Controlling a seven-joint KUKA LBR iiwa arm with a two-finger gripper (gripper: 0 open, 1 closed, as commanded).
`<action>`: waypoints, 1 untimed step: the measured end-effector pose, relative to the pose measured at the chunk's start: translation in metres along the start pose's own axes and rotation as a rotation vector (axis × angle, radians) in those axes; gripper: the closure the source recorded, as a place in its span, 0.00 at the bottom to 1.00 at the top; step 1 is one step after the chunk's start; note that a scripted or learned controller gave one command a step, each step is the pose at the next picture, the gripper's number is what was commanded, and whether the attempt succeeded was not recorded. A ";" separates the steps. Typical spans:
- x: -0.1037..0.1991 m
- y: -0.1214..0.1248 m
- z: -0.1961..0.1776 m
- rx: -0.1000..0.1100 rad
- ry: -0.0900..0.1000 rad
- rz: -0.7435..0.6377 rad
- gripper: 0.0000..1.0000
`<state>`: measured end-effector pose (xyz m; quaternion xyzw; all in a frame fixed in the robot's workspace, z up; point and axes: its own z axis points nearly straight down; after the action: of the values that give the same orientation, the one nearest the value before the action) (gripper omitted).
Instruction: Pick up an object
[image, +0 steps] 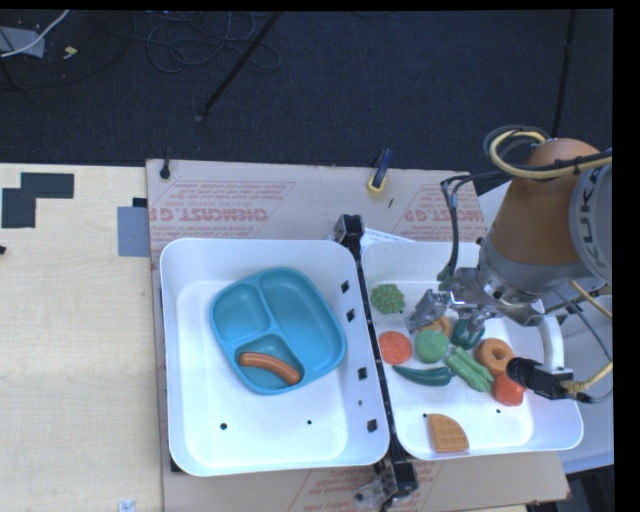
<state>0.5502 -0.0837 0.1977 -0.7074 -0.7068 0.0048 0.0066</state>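
Metal gripper (436, 310) hovers over glossy, rounded plastic toy food (432, 346).

Two bins sit side by side on the bench, the gripper (437, 312) hanging over the right bin (520, 440). Directly beneath and just beside the gripper lies a cluster of toy foods (450, 355), spreading to its right and toward the near rim. A broccoli piece (388, 297) lies just left of the gripper; a biscuit (447, 433) lies well in front of it. Far to its left, in the left bin (190, 420), a divided plate (277, 328) holds a sausage (268, 366) in its near compartment.
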 end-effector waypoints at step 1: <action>0.000 0.003 -0.006 -0.012 -0.001 -0.001 0.00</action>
<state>0.5529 -0.0840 0.2033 -0.7070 -0.7073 0.0012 0.0021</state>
